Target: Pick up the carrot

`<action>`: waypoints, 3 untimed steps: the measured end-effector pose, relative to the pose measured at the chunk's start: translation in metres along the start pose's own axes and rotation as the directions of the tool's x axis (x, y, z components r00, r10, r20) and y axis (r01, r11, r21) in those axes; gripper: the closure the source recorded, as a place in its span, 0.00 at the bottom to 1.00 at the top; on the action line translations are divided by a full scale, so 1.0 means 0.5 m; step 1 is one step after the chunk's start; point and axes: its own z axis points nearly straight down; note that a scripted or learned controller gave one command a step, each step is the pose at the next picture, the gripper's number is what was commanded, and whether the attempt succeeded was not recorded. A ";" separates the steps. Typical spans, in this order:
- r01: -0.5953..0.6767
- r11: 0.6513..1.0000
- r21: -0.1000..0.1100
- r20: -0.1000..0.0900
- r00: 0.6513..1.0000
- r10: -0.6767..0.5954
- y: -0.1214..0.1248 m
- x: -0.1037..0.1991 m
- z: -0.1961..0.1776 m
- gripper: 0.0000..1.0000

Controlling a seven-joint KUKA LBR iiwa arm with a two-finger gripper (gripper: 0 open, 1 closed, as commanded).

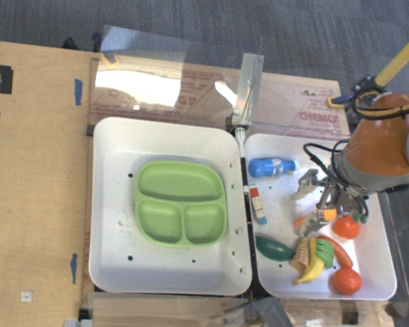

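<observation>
- Camera view, task status: the pick is not yet completed. The carrot, as far as the slanted view allows, is lying on the floor of the right bin, near the lower right part of it, with its orange body partly tucked behind the banana and pointing toward a red tomato. It is not being lifted.
- Camera view, arm position: the arm is reaching in from the right and is hanging over the middle of the right bin, above the cluster of toy food.
- Camera view, gripper: the gripper is sitting low among the items, just beside a second tomato and a small orange piece. Whether its fingers are apart or together cannot be told; the metal parts are blurring into the clutter. No item is visibly sitting between them.
- Camera view, gripper relative to target: the gripper is standing near the carrot but apart from it, up and to the left of it in the picture.
- Camera view, other contents: a blue bottle is lying at the top of the right bin, and a dark green vegetable is lying at its left wall. A green divided plate is resting in the left bin.
- Remaining work, as a judgement: the gripper is needing to shift toward the carrot, close on it and raise it clear.
</observation>
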 end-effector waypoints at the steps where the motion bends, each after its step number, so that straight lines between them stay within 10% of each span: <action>1: -0.232 0.973 -0.001 0.000 0.973 0.232 -0.009 0.074 -0.002 0.00; 2: -0.230 0.973 0.000 0.012 0.973 0.230 -0.008 0.066 -0.028 1.00; 3: 0.013 1.000 0.004 0.004 1.000 -0.013 -0.130 0.197 -0.005 1.00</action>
